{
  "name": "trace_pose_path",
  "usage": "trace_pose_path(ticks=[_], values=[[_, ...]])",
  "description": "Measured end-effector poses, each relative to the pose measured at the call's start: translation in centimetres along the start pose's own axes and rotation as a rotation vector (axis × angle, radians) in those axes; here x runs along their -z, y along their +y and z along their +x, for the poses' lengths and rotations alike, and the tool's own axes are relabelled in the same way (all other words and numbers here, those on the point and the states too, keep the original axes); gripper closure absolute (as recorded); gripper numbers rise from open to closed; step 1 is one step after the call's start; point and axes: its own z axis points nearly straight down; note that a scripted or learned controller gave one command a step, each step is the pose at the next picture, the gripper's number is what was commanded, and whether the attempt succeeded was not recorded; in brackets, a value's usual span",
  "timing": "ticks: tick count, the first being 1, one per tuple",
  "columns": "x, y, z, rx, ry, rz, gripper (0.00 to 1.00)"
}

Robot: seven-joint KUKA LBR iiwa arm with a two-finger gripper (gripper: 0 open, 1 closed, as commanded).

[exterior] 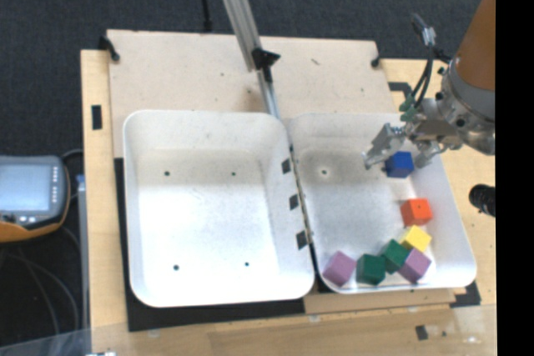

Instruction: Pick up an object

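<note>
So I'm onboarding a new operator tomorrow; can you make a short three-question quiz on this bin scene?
1. True or false: all the blocks lie in the right bin.
2. Which block sits right by the gripper? A) orange block B) blue block C) yellow block
3. How many purple blocks are there, and where?

Key:
1. True; the left bin holds no block.
2. B.
3. Two, both near the right bin's front edge: one left of the green blocks, one at their right.
</note>
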Motion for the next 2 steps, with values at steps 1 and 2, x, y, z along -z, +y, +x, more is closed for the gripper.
trace_pose_path(ticks=[1,2], values=[[6.0,5.0,-3.2,0.0,-0.004,-0.017,0.0],[-6.4,3.3,4.3,0.008,0.001,0.001,0.0]])
